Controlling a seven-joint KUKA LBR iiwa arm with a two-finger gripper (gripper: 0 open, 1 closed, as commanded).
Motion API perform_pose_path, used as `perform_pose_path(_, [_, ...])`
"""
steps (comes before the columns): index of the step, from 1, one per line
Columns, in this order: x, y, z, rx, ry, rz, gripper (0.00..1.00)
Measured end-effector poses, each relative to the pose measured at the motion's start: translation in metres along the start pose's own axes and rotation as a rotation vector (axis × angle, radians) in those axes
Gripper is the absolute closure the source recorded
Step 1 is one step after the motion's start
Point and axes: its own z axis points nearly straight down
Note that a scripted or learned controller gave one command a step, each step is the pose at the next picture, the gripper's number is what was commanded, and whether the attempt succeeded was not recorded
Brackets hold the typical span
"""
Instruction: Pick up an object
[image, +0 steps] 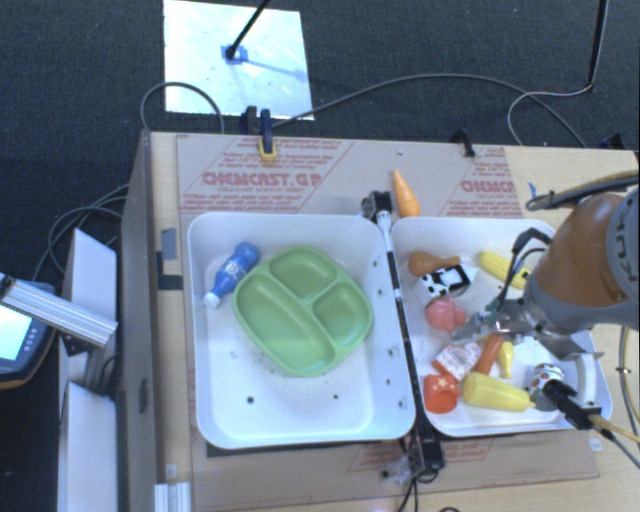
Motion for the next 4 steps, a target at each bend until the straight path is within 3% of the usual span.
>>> perform_pose_path(1, [0.056, 0.055, 0.007, 0.02, 0.005, -0.003, 0.0])
perform_pose_path(2, [0.054, 0.121, 0.013, 0.064, 0.015, 0.007, 0.0])
perform_pose_path(3, [0.037, 0.137, 0.014, 0.089, 0.025, 0.006, 0.0])
perform_pose_path(4, [0.047, 0.136, 0.014, 0.081, 0.001, 0.014, 0.0])
